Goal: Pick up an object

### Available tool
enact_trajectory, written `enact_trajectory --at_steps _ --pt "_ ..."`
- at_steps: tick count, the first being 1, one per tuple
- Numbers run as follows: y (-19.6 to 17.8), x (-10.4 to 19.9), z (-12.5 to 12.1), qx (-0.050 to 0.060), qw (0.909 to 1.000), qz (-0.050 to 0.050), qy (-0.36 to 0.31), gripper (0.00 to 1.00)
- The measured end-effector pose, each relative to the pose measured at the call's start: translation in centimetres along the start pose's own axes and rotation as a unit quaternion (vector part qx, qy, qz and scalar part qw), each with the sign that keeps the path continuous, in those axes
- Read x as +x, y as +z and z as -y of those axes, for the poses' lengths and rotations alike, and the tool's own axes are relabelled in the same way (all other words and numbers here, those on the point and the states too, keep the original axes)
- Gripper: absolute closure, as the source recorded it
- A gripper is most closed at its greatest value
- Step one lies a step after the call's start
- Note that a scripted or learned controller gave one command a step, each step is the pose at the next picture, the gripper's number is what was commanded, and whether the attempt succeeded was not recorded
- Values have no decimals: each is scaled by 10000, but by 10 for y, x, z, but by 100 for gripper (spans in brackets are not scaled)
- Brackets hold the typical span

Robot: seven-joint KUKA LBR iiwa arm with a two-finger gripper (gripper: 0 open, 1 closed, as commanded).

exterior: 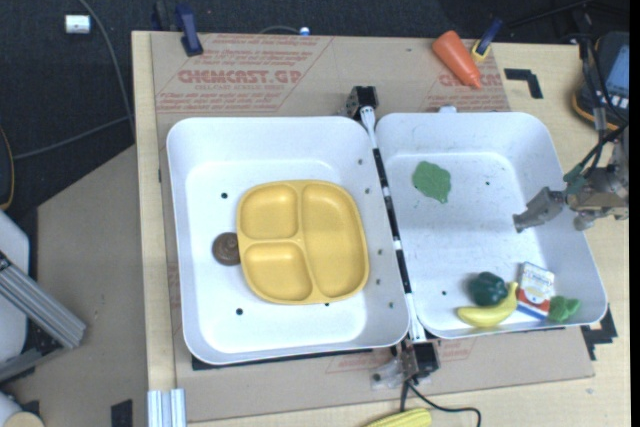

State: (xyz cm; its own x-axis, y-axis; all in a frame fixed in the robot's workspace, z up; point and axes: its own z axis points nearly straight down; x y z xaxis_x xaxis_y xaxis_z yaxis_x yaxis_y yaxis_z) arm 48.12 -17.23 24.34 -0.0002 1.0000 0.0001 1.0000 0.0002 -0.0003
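Near corner of right bin: a yellow banana [487,315] lies touching a dark green pepper-like piece [488,288]; just beside them a small printed carton [535,283] and a bright green piece [563,308]; crowded, so a grasp here risks catching two things at once.
Left bin [190,215]: a yellow divided plate [302,242] with a brown round thing [226,249] peeking out at its left edge.
Gripper [545,208]: low over the right bin [470,140] near its right wall; nothing visible in it.
Fingers: too blurred to say whether apart or together.
Far target: a flat green leaf-like piece [432,181] lies alone; probably the cleanest pick; centre over it, descend straight, close only at the floor.
Surface beyond: an orange carrot [459,60] outside the bins.
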Motion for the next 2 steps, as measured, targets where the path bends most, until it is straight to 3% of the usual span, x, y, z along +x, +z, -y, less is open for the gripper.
enact_trajectory --at_steps 1,2 --pt "142 39 -28 11 10000 -5 -1 0" --pt "157 28 3 11 10000 -7 6 0"
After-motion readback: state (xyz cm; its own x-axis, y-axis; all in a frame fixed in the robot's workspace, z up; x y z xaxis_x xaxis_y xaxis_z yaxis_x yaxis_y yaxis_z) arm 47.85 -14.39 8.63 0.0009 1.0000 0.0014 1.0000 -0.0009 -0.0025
